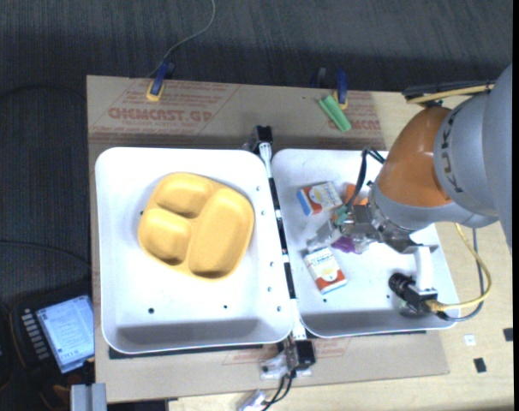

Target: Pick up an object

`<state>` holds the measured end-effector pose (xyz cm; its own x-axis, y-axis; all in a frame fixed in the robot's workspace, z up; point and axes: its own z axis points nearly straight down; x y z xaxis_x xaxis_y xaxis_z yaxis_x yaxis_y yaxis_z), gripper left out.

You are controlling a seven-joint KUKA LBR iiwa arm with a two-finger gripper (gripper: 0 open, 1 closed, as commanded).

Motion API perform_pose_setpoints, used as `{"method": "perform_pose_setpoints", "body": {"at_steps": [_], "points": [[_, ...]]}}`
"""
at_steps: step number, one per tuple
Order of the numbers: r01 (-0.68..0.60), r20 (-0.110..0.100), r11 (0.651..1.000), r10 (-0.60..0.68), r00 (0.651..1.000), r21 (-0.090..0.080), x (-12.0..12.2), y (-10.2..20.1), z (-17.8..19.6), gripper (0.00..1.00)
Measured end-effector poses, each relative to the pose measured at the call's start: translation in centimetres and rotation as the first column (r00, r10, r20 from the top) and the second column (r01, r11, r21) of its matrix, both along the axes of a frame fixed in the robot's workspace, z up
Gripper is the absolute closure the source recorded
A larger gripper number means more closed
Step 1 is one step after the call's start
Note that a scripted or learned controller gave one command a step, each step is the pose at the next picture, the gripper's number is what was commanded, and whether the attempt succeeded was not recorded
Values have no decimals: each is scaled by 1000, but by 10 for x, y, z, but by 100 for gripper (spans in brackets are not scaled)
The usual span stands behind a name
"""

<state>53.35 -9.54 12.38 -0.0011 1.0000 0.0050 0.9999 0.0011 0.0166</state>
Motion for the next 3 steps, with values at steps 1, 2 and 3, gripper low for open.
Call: {"method": "perform_pose_setpoints", "body": {"at_steps": [1, 2, 3], "points": [[1, -5, 1000, -1, 1000, -7, -38, -1, -35, 0], [2, -3, 1000, -2, 1000, -9, -37, -2, -25, 100], [-1, -16, 1000, 0, 1000, -5, -49, 73, 85, 100]]}}
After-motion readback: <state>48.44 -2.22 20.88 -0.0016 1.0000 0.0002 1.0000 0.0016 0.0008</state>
